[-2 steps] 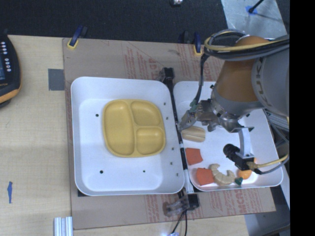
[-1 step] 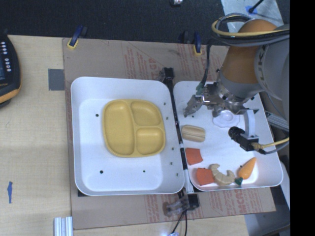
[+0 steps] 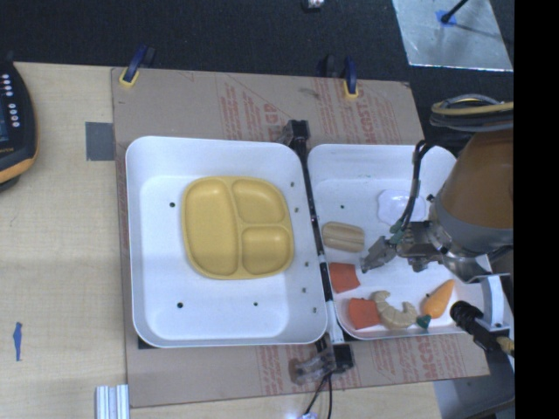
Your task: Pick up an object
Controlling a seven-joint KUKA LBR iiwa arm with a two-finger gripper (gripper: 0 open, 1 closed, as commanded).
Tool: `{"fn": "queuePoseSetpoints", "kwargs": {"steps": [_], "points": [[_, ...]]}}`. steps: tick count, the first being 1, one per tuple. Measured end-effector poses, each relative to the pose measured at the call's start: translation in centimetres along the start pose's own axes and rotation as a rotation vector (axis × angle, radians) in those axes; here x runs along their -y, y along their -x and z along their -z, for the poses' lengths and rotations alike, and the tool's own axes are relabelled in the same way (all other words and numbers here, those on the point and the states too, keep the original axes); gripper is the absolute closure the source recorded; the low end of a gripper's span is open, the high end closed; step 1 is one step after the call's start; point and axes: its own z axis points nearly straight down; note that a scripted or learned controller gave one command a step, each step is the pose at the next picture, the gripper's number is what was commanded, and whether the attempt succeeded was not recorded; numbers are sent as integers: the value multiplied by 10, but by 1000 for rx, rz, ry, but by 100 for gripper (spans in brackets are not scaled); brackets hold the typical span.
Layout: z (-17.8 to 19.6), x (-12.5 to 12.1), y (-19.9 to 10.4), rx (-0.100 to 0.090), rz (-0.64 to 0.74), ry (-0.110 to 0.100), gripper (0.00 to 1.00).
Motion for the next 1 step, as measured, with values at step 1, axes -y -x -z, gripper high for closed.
{"fn": "queuePoseSetpoints", "kwargs": {"steps": [1], "points": [[-52,-6,56,0,3,6,0]]}}
